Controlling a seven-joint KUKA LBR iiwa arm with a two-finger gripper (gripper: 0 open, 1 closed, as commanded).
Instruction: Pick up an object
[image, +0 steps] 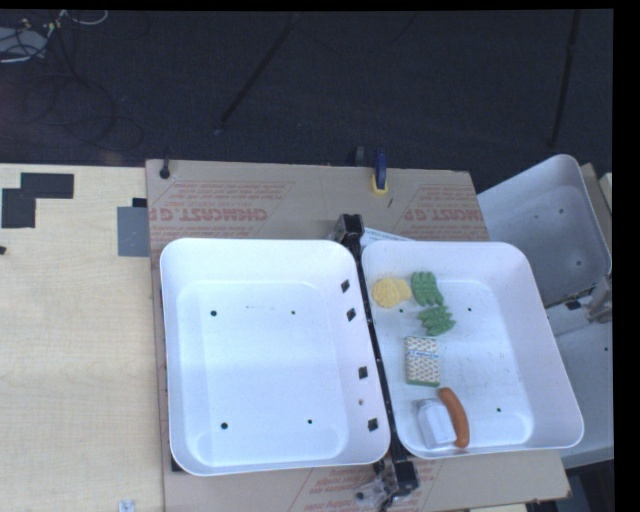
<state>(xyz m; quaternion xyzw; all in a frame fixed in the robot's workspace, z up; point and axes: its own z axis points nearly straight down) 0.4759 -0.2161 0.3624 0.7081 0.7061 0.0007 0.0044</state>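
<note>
— Surface?
— Cardboard sheet (300, 200) under two glossy white bins (260, 455), dark floor behind.
— Objects?
— Right bin (560, 400): orange sausage (456, 415) beside grey block (434, 425), yellow disc (391, 292).
— Pincer?
— Mine: cannot tell.

Soft, slightly blurry picture; bright white bins (260, 270); dim, dark far background

The left bin (262, 355) offers open floor from wall to wall. In the right bin (500, 340) the obstacles crowd its left side: a yellow disc (391, 292), two green pieces (431, 303), a patterned block (422, 361), a grey-white block (436, 424) and an orange sausage (455, 416) (these last two touching); the right half lies open
</note>
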